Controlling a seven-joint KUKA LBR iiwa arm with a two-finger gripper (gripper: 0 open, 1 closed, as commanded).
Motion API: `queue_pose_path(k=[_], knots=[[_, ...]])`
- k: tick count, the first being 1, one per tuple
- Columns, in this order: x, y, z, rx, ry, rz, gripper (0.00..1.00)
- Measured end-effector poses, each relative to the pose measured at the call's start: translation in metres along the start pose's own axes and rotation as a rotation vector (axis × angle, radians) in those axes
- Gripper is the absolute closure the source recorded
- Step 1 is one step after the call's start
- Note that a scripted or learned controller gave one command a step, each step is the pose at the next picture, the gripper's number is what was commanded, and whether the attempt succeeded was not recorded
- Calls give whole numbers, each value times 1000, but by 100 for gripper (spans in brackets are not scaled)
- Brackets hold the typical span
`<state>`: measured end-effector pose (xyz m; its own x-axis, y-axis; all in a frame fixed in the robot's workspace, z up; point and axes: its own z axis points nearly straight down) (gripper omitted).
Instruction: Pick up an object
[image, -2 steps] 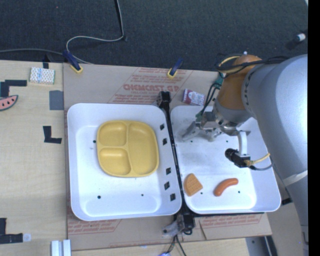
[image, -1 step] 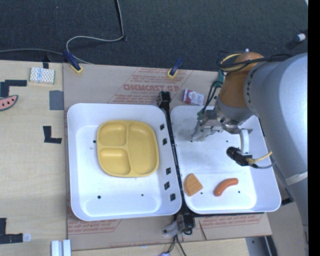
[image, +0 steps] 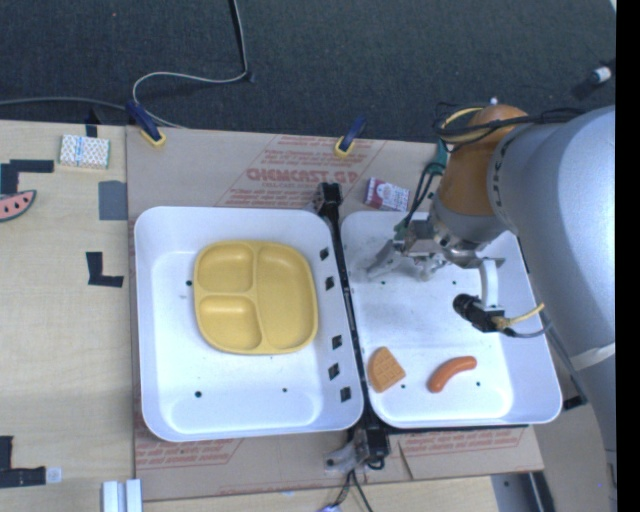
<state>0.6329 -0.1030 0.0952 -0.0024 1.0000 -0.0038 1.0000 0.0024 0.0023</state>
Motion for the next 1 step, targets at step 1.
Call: queue_pose_path(k=[1], knots=[[8,29,10,2,4,1,0]])
